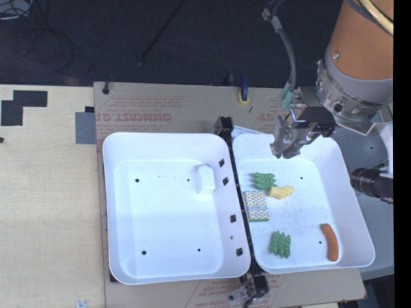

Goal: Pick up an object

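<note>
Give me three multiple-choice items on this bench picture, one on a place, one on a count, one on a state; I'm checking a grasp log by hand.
1. Where does the orange sausage lie?
A. in the left bin
B. in the right bin, near its right wall
C. on the cardboard outside the bins

2. How many green pieces lie in the right bin?
A. two
B. four
C. none

3. How does the white block stand to the gripper?
A. clamped in it
B. hanging under it
C. resting on the floor of the left bin, apart from it

Answers: 1 B, the sausage lies by the right wall of the right bin. 2 A, one green piece sits beside the yellow piece, another green piece nearer the front. 3 C, the gripper is above the right bin's far edge.
</note>
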Controlling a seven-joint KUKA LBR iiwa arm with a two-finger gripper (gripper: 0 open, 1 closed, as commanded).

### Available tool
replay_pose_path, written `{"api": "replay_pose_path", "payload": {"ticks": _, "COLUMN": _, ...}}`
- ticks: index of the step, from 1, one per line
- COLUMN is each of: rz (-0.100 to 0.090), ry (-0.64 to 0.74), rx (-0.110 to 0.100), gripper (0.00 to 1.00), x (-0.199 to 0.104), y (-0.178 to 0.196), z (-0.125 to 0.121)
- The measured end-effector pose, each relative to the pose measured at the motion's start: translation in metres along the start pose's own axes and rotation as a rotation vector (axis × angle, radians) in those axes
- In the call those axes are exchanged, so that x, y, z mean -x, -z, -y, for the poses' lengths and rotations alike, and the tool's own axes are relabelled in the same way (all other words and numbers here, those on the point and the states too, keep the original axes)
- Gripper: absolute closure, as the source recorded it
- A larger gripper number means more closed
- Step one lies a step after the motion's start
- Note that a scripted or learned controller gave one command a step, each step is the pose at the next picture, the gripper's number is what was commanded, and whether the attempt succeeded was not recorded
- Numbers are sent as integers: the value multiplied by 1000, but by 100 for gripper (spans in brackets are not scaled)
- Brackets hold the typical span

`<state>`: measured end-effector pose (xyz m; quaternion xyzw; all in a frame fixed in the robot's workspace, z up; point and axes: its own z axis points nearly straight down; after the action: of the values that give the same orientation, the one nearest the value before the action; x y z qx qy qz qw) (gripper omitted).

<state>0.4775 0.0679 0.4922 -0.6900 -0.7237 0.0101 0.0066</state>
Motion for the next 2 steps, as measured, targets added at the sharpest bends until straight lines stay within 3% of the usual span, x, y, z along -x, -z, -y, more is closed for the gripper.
{"api": "replay_pose_path", "payload": {"ticks": 1, "rz": 0, "ry": 8, "rx": -4, "gripper": 100, "x": -1, "y": 9, "z": 0}}
{"api": "replay_pose_path", "payload": {"ticks": 2, "rz": -4, "ry": -45, "rx": 22, "gripper": 100, "x": -33, "y": 28, "z": -23}}
